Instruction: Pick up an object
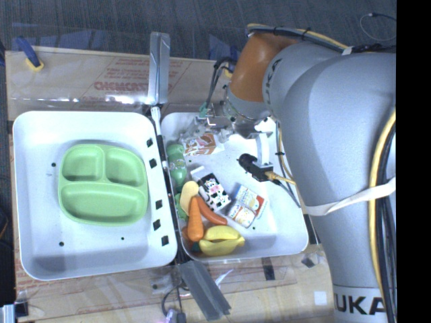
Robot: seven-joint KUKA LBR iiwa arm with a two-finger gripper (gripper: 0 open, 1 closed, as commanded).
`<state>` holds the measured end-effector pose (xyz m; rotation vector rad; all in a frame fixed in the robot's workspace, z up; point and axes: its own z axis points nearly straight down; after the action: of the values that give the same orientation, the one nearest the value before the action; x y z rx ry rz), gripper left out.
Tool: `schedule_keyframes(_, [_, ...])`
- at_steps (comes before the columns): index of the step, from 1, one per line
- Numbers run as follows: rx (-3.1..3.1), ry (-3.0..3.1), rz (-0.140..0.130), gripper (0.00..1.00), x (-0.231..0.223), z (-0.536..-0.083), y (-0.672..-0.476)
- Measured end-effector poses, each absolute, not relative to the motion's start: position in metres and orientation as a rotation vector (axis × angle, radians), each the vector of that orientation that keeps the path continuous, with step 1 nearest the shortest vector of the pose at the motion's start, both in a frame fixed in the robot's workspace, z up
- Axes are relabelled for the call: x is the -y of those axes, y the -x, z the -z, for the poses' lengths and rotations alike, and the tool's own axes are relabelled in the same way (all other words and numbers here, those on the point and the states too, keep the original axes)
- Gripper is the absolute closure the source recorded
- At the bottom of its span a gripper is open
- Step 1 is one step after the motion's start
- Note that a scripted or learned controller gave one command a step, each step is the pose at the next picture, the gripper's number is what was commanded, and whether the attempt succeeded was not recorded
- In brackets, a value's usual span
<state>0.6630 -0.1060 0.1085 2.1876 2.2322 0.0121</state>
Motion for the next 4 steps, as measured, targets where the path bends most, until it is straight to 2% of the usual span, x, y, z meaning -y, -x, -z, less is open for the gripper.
schedule_keyframes(1, [-2.313, -2.077, -0.019, 0.00, 0.103, -0.109, -0.658])
schedule_keyframes(2, [-2.315, -2.070, -0.018, 1.00, 0.103, -0.123, -0.659])
schedule_keyframes(3, [-2.316, -2.071, -0.017, 0.00, 0.103, -0.122, -0.659])
schedule_keyframes(4, [-2.503, -1.866, -0.026, 0.00, 0.116, -0.113, -0.626])
